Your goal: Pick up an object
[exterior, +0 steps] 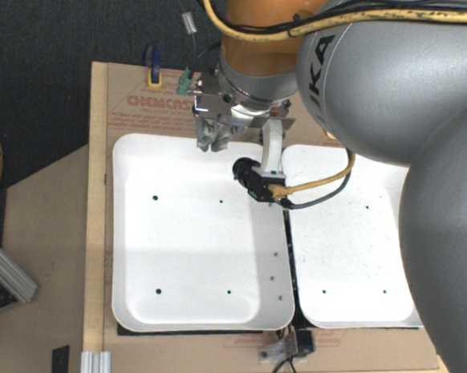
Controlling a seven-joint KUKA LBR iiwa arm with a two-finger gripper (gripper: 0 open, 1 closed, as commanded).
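Claw (211, 140) above far edge of left bin (135, 214), nothing visible between fingers.

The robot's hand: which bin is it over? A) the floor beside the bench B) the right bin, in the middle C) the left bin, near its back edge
C: the hand hangs over the left bin close to its back edge, while the right bin lies beside it.
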